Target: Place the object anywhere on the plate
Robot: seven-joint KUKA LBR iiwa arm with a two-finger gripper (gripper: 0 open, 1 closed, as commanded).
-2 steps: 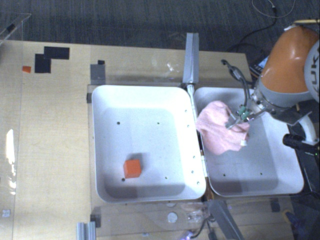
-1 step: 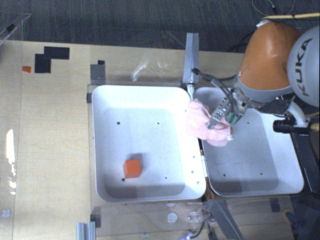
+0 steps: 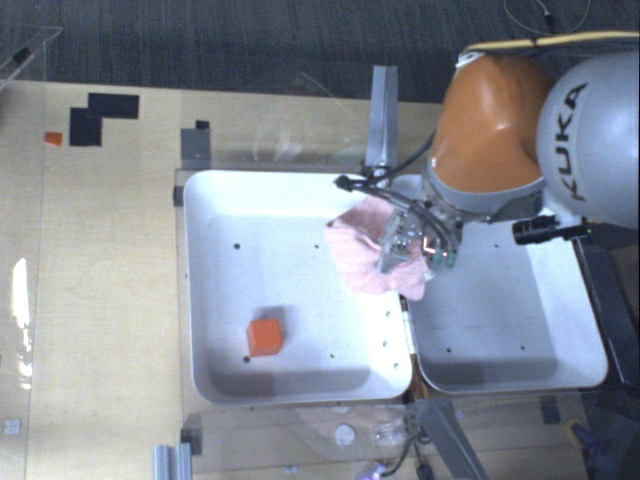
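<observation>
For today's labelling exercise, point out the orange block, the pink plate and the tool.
orange block (image 3: 265,337), camera view, top face.
pink plate (image 3: 362,251), camera view, bare left part.
tool (image 3: 400,248), camera view, between its fingertips.

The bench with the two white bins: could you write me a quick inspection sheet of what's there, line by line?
Surface: pale wooden bench bearing a left bin and a right bin, side by side.
Job's things: orange block lying in the left bin, near its front left corner; pink plate at that bin's right edge, partly under the arm.
Clutter: black blocks and a small orange square on the bench, far left.
Gripper: gripper over the pink plate, apart from the orange block; too blurred to judge more.
Cables: thin wire loop on the floor; black cable at the wrist.
Surroundings: dark carpet beyond the bench.
</observation>
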